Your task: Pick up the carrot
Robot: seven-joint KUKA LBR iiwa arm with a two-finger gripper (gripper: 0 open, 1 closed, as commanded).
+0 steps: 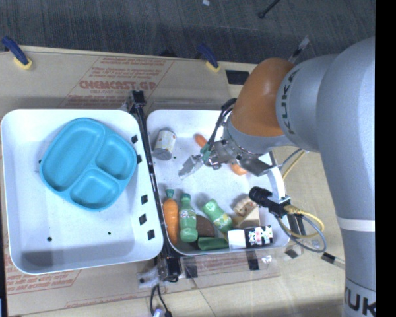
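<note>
The left bin on the table holds a blue divided tray, tilted toward the bin's upper left. In the right bin, a small metal can lies near the dividing wall. Below it, hard against the bin's left wall, lies the carrot — orange, lengthwise along the wall, with a green bottle just beside it. A second green bottle, a green vegetable-like piece, a brown item and a white bottle with a dark label crowd the bin's lower edge. Further up, the end effector hangs over the bin's middle, well apart from the carrot — I cannot tell how far it is spread, and nothing shows in its grasp. Small orange pieces peek out near it. The grey arm with its orange band comes in from the right.
</note>
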